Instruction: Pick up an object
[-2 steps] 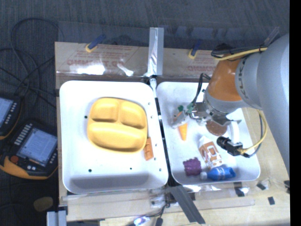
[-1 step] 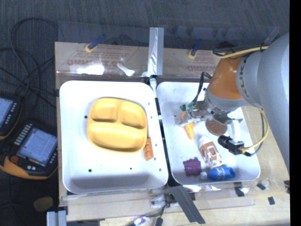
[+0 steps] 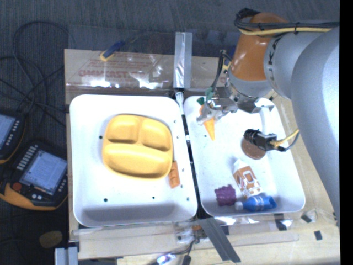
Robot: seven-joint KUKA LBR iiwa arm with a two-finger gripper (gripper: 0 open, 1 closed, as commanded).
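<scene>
right bin (image 3: 220, 159), near end: blue object (image 3: 259, 203), purple lump (image 3: 224, 194) and white-and-orange bottle (image 3: 246, 180) were bunched together, all well to the camera side of the orange cone (image 3: 210, 127).

left bin (image 3: 88, 192), across the divider from the cone: yellow divided tray (image 3: 137, 146), with a small orange piece (image 3: 174, 175) just beside the tray's edge nearest the cone.

the cone itself was in the far part of the right bin, close to the divider, tip toward the camera. gripper (image 3: 207, 112) sat right at the cone's broad far end, touching or nearly so. jaws: could not tell whether spread or pressed together. could not tell either whether the cone was pinched or merely lay under the tip.

risks, judged: a tapered cone could squirt out of a closing pinch and skid toward the divider. caught only at its end, it could swing and drop on the lift. the divider stood near the cone, so a low approach could knock it.
</scene>
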